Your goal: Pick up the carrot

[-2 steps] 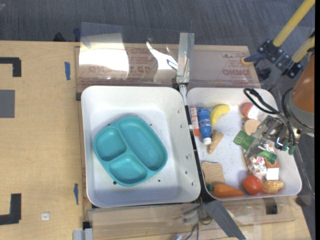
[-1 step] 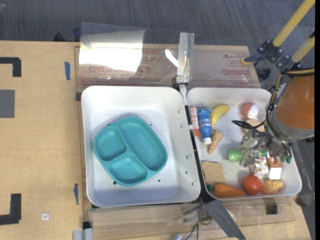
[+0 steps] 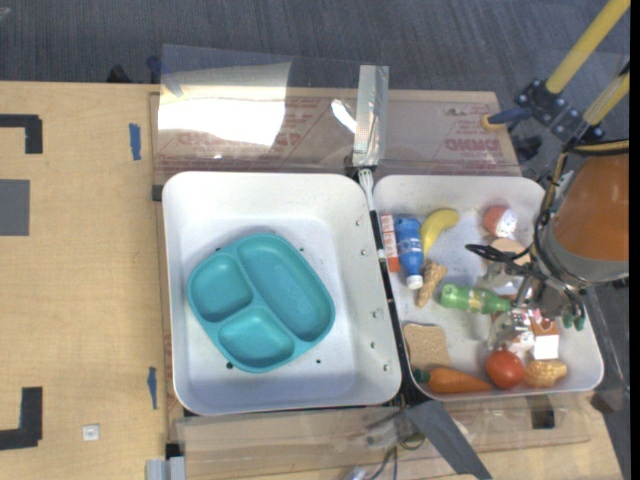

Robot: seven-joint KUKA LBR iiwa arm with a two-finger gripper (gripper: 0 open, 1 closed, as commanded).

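Hand state cannot be told; it is hung over the right bin, carrot ungrasped; descent is needed.

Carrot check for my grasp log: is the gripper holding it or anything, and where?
No. The carrot lies in the right bin; whether the gripper holds anything cannot be told.

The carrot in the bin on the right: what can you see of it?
The carrot is a smooth orange toy, plastic by its shine, tapering to a point. It lies flat along the near wall of the right bin, its tip toward the red tomato and close against it, its thick end below the slice of bread. It lies apart from the gripper.
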